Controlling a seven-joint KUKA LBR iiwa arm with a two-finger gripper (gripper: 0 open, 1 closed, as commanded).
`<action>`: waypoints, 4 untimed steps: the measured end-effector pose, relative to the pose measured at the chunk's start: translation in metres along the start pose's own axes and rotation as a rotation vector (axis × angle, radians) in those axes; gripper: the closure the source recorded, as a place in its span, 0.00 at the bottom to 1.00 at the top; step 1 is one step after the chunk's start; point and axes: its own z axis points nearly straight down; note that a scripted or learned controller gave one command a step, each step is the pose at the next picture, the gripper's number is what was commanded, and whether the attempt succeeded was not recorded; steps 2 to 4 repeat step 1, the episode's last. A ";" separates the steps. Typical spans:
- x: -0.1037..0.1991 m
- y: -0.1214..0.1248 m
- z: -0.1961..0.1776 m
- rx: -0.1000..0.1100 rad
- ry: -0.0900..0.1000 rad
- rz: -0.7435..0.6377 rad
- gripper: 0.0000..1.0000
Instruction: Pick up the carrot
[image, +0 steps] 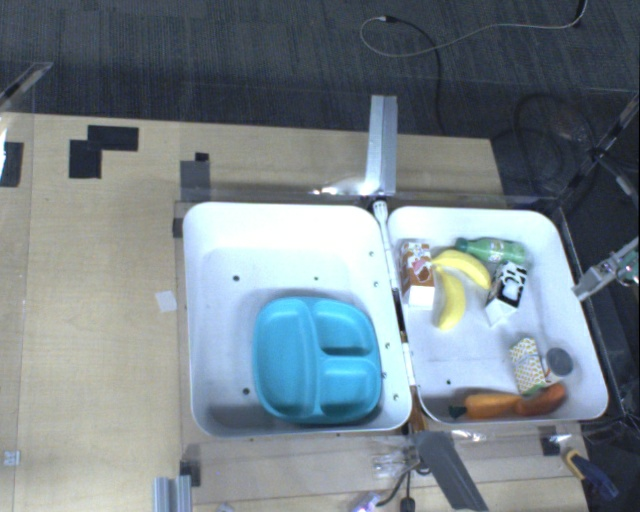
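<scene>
We find the carrot (492, 405) lying lengthwise along the near edge of the right bin (572, 262), close to that bin's near left corner. Its right end touches a reddish sausage-shaped item (543, 399) that continues along the same edge. Just behind these two stands a small patterned packet (527, 364), with a dark round disc (558, 361) beside it toward the right wall. Farther back, a banana (455, 283) curves through the middle of the bin, next to a brown snack packet (417, 265) by the left wall, a green bottle (490, 248) near the far edge, and a white carton (506, 289) with black print. The left bin (210, 250) carries a blue divided tray (318, 358) toward its near edge. We see nothing lying on top of the carrot.
</scene>
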 end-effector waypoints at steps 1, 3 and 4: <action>-0.011 0.004 -0.005 0.002 0.001 0.512 1.00; -0.011 0.004 -0.005 0.002 0.001 0.512 1.00; -0.011 0.004 -0.005 0.002 0.001 0.512 1.00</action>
